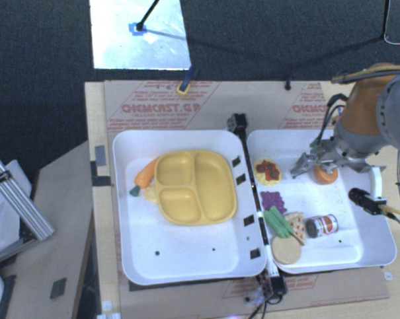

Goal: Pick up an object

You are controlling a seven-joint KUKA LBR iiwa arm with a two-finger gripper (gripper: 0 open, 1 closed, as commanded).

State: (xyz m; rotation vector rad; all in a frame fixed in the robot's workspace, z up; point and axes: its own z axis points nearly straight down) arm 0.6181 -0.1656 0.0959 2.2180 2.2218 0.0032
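my claw (306, 165) hangs low in the right bin (369, 254), at about 12 o'clock of it, and i cannot tell how it stands. the orange round toy (325, 174) lies just beside it, at 3 o'clock from the claw. i judge it light, stiff plastic, smooth and a little slippery. i would take it across the middle, on its two sides.

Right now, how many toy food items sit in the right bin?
7: a red-topped piece, purple grapes, a green vegetable, a pizza slice, a tan round cookie, a can, and an orange piece beside the end effector. The arm may hide others.
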